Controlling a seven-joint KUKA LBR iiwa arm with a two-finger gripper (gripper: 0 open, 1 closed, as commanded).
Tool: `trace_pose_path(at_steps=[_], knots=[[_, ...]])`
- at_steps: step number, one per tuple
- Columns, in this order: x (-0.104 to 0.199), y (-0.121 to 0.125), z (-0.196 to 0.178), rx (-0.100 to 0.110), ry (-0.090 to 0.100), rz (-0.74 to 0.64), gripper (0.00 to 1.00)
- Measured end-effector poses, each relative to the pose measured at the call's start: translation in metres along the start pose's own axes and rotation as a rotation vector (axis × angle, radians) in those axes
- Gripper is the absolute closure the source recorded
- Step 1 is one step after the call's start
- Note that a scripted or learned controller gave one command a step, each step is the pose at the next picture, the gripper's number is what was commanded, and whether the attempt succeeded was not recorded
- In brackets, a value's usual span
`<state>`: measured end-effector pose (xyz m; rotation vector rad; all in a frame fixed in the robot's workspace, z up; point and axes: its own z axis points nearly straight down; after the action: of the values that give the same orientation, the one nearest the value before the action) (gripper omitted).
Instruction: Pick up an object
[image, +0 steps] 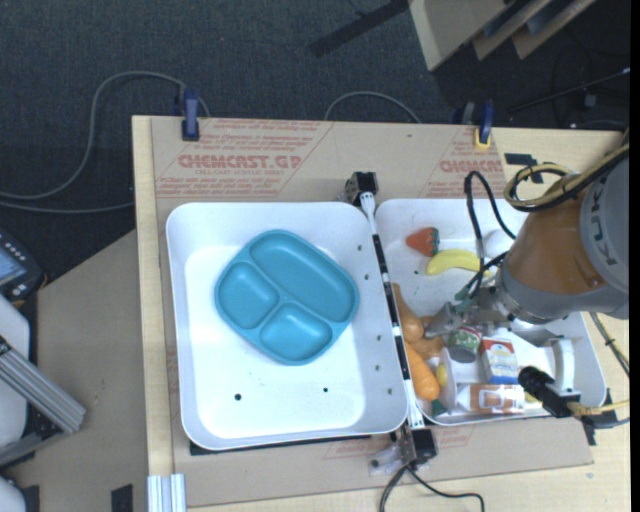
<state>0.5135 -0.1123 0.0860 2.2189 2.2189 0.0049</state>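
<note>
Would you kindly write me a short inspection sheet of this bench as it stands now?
Surface: brown board bearing left bin and right bin.
Job's things: in the right bin, strawberry, banana, carrot, small cartons.
Clutter: blue divided plate in the left bin.
Grippers: gripper low over the right bin's pile; grasp cannot be told.
Cables: black cable looping by the arm; grey cables on the floor behind.
Surroundings: dark carpet, blue clamps at the board's far edge.
</note>
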Motion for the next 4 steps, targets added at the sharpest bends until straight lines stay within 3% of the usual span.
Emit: trace_pose_path(at_steps=[1, 2, 3, 4], knots=[[0.008, 0.011, 0.0, 0.0, -0.005, 0.001, 0.0], [0.01, 0.012, -0.011, -0.005, -0.003, 0.002, 1.0], [0.061, 0.06, -0.104, -0.006, 0.0, -0.007, 1.0], [0.058, 0.057, -0.098, 0.005, 0.0, -0.001, 0.0]])
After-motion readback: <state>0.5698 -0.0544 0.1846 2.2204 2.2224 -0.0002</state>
